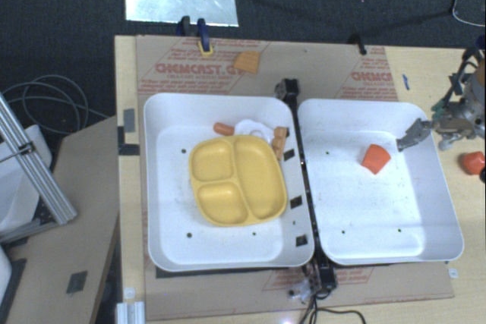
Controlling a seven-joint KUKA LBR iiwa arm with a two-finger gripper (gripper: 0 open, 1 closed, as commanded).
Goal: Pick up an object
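Dark carpet is seen around a bench [133,72] on which two white bins are set side by side. Left of the right bin [425,239], the left bin [163,186] is taken up by a yellow divided plate [235,182], with small bits tucked behind it. Within the right bin, an orange block [375,158] lies alone, probably the easiest pick. At that bin's far right rim the gripper [412,136] is held low, tilted toward the block; whether it is clenched cannot be told.

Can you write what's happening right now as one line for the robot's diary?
hand: over right bin, right edge | orange block: right bin, not held | yellow tray: left bin
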